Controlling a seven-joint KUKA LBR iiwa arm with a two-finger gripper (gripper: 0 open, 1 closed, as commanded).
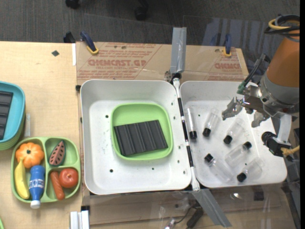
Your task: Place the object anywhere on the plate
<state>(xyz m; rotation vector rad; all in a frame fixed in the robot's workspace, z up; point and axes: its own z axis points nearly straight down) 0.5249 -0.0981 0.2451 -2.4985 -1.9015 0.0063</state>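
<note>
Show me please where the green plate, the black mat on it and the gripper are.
green plate [141, 110], camera view, on its bare upper rim.
black mat [141, 137], camera view, on the middle of its ribbed top.
gripper [245, 112], camera view, midway between its fingertips, over the right bin.

Arm: grey KUKA arm, comes in from the right side of the view, with the orange band high at the right edge.
Wrist: grey, just under the orange band, bent down and to the left.
Gripper: two-finger gripper, low at the end of the wrist, the fingers spread apart with nothing between them.
</note>
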